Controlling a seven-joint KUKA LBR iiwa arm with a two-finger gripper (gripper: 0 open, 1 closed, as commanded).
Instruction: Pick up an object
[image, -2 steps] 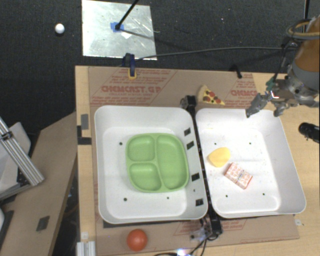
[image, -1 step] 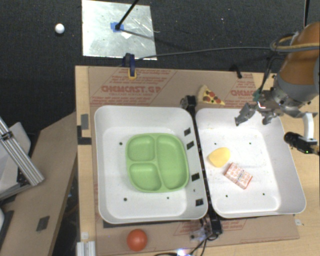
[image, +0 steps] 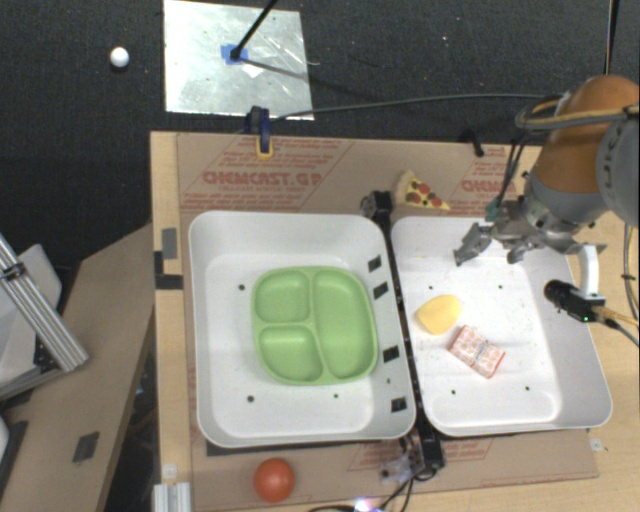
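The surface (image: 170, 330) carries two shallow white bins side by side, and the arm (image: 585, 150) reaches in from the right so that its pincer (image: 492, 244) hangs over the far part of the right bin (image: 575, 400), well apart from anything it could lift. The two dark fingers are spread with nothing between them, so the pincer is released and carries no load; that fits a stance of waiting above the bin before a descent, since the spread leaves room to straddle a target. The likely targets lie nearer the middle of that same bin: a yellow lump (image: 438, 313) sits close to the bin's left wall, and just beside it, toward the near right, lies a small pink-and-white packet (image: 475, 351), the two close but seemingly not touching. Both rest flat on the bin floor with bare white around them, which should give the fingers room on either side. The left bin (image: 215, 400) holds a green divided plate (image: 313, 324) lying flat in its middle, broad and low, probably awkward for a narrow grasp. Outside the bins, a toy pizza slice (image: 421, 192) rests on the board beyond the bins and a red ball (image: 273, 479) sits at the near edge, both beyond the working area, so I judge the pick has not yet begun
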